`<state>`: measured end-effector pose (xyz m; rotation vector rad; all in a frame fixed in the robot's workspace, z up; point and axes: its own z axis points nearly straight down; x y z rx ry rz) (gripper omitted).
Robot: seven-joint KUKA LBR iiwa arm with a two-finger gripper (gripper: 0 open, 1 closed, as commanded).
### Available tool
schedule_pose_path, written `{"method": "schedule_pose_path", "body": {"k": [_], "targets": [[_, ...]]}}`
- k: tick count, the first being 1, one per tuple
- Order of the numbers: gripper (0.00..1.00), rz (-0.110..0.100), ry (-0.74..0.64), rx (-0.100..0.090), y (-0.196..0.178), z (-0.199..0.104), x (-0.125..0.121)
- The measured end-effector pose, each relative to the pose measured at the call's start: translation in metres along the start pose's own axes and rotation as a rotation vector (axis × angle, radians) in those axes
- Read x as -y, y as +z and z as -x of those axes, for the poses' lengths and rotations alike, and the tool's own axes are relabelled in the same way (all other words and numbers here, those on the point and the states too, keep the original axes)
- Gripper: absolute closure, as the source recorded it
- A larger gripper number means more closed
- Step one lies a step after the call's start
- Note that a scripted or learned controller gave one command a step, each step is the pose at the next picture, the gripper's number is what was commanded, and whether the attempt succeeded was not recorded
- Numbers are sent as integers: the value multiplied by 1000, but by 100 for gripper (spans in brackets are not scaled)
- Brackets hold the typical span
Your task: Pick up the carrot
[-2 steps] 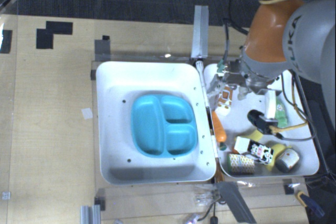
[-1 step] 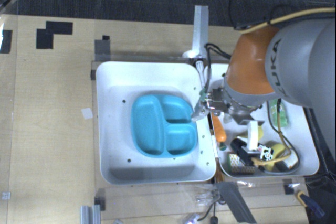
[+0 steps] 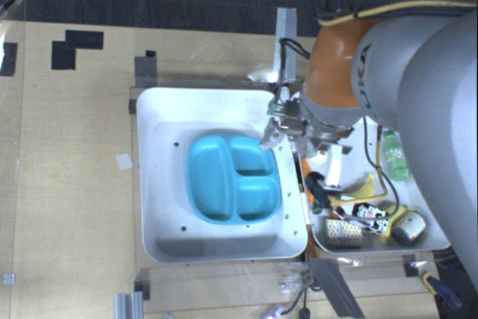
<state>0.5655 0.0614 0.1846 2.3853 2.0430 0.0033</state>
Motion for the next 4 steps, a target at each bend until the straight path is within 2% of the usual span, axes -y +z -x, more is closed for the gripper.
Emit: {"method": "schedule_pose_path", "body": {"k": [1, 2, 3, 4], "targets": [[100, 3, -1, -2, -11, 0, -1], [100, 1, -175, -1, -47, -90, 16], [100, 3, 51, 0, -122, -63, -59], [100, 1, 122, 0, -90, -138, -78]]}}
